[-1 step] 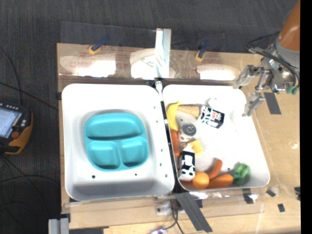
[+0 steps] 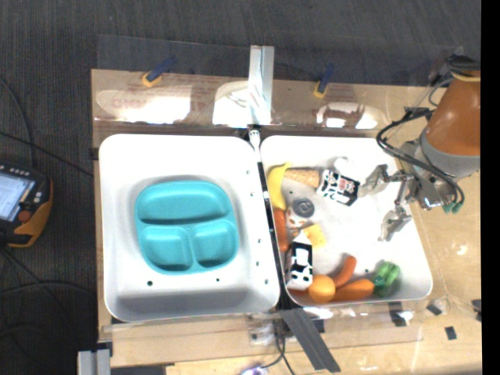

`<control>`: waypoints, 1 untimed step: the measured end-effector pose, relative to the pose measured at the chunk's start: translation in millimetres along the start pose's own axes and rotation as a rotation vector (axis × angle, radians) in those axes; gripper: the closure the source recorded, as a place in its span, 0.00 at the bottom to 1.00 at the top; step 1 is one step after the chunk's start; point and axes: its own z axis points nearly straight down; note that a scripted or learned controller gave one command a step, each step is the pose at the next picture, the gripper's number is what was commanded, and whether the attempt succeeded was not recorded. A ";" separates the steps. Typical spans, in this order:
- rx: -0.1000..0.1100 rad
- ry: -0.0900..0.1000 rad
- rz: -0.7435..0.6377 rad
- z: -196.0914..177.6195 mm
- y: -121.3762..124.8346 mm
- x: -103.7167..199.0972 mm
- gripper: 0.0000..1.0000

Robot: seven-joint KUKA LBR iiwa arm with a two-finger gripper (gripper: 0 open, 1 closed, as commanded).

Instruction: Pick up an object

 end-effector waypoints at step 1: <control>0.004 -0.012 0.072 87.1 8.6 32.7 0.00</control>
